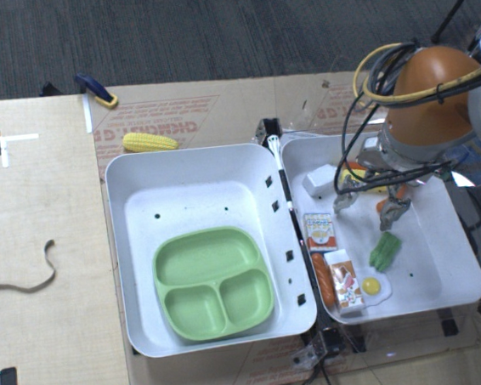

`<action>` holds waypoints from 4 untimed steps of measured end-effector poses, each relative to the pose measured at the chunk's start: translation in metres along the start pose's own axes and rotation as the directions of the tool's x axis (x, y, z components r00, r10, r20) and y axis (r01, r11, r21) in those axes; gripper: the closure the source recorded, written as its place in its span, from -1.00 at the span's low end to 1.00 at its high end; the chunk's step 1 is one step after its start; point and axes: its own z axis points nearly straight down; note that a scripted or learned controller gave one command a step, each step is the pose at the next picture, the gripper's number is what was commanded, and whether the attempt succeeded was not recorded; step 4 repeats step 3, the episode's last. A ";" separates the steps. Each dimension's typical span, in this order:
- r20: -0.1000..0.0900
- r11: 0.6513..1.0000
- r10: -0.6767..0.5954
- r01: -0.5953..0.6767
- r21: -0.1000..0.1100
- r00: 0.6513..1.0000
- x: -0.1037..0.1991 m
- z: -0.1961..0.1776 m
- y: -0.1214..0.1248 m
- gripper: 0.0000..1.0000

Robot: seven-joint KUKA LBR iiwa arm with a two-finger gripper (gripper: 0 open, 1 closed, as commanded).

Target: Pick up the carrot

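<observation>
The slim orange carrot (321, 276) lies along the left wall of the right-hand shallow white bin (455, 280), near its front corner, pressed in beside a small red-and-white printed packet (345, 281) that touches or slightly overlaps it. Another small printed packet (319, 229) sits just behind the carrot's far end, and a toy fried egg with a yellow yolk (373, 287) lies just past the first packet.

The two-finger gripper (368, 203) hangs over the middle of this bin, well apart from the carrot, and its fingers (392, 211) stand apart with nothing between them. A green leafy toy vegetable (385, 251) lies just below the nearer finger, closer to it than the carrot is.

From where I stand, the trouble is the crowding. The carrot hugs the bin wall, so one finger may have no room to come down on the wall side and could strike the rim or ride over the carrot. The packet against its other side could be pinched along with it, or wedge a finger off so the carrot rolls free. A straight drop from here would land on the green vegetable, not the carrot. The loose yellow and black cables (373, 71) looping around the orange wrist dome (435, 94) could also drag as the arm swings toward that corner.

The left-hand white bin (135, 241) holds a pale green divided plastic tray (214, 281), and a yellow toy corn cob (150, 141) rests on the bench (50, 335) behind it; neither matters here.
</observation>
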 end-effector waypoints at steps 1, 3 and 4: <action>0.003 0.984 0.180 -0.180 0.004 0.984 0.021 -0.002 -0.058 -1.00; -0.005 0.986 0.166 -0.166 0.007 0.986 0.054 -0.001 0.106 -1.00; -0.005 0.986 0.166 -0.166 0.007 0.986 0.054 -0.001 0.106 -1.00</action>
